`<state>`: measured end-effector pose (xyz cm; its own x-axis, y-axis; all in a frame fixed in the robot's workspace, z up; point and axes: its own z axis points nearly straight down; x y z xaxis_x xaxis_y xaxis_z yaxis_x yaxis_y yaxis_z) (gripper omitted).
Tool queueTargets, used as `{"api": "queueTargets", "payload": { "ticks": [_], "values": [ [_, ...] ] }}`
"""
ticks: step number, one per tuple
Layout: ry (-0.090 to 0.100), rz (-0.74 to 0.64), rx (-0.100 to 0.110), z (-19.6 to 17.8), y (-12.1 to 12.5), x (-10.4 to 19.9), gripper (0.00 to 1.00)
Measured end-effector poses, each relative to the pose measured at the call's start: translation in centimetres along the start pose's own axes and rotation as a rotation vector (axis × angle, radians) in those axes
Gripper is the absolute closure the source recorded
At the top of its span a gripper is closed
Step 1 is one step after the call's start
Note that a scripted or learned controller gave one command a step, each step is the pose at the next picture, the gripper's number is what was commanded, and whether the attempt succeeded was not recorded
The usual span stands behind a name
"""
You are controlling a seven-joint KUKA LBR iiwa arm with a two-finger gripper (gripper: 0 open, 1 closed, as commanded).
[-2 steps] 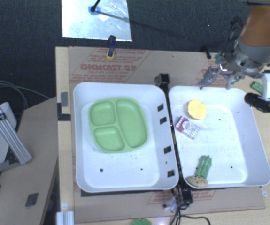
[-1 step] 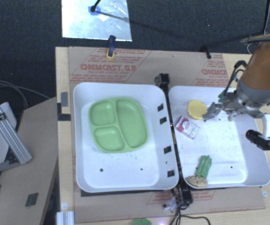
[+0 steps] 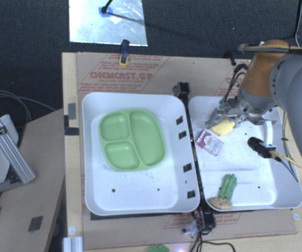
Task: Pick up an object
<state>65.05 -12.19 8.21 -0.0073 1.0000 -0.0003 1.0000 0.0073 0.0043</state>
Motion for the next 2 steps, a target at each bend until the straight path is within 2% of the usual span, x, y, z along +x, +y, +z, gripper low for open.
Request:
{"api": "queueTargets", "payload": {
  "ticks": [1,2],
  "values": [
    [0.000,0.002,-0.001,-1.4,-0.1,-0.2,1.00],
    [0.002,-0.001,-0.003,-10.9,-3.1,4.7,1.00]
  ]
}}
